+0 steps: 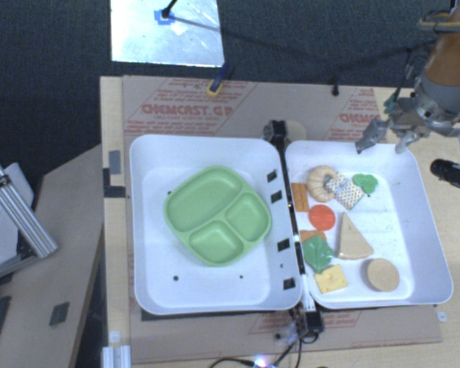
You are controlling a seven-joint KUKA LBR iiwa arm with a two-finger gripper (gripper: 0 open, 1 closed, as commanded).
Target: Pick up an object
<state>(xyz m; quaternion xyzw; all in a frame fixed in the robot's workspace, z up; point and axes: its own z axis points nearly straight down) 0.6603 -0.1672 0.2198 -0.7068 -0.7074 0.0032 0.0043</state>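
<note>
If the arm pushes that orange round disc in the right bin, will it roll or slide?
The orange disc lies flat, so it would probably slide rather than roll. It looks thin and light. The tan wedge sits close beside it and may get nudged.

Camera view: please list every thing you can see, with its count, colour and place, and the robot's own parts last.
bins: 2, white, side by side on the bench
tray: 1, green, three compartments, in the left bin
ring: 1, tan, right bin, top
patterned piece: 1, right of the ring
green piece: 1, by the patterned piece
disc: 1, red-orange, right bin, middle
wedge: 1, tan, right of the disc
leaf: 1, dark green, below the disc
block: 1, yellow, near front edge
round: 1, tan, front right
arm: 1, grey and orange, upper right
hand: 1, open, above the right bin's far edge
</note>
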